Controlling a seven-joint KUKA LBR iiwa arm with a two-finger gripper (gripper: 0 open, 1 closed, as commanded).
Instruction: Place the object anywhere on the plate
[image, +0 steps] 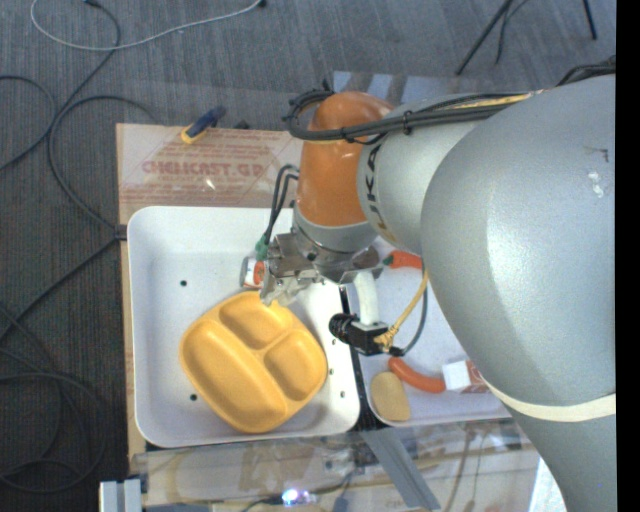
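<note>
Plate (253, 368), yellow, three compartments, lies in the left bin (160, 250) toward its front right corner. Gripper (278, 290) hangs just above the plate's far edge; can't tell if anything is held. Right bin (420, 412) holds an orange carrot-like piece (418, 374), a tan oval object (390, 396) and a small white block (457, 375). Grey arm (500, 230) covers most of that bin.

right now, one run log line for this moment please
arm: over left white bin | pincer: at far edge of yellow divided plastic plate | plate: bare
</note>
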